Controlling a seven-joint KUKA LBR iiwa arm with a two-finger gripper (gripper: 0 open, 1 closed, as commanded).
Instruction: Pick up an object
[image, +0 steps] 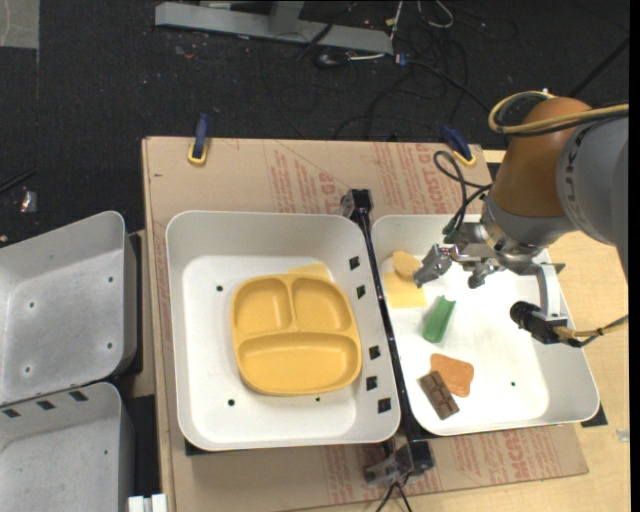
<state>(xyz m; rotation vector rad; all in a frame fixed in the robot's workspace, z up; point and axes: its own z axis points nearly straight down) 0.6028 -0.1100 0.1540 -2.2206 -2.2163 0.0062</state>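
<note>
My gripper (455, 267) hangs over the back of the right bin (560, 395), its two fingers spread apart with nothing between them. Just left of it lie a pale yellow rounded piece (404, 264) and a flat yellow block (404, 292). A green block (438, 319) lies below the fingers, near the bin's middle. An orange piece (455, 372) and a brown bar (438, 394) lie toward the bin's front.
The left bin (200, 300) holds a yellow divided tray (296, 335). A black divider (378, 320) runs between the two bins. The arm's grey and orange body (545, 170) looms over the right bin's back right corner. A black cable end (530, 318) hangs over the right side.
</note>
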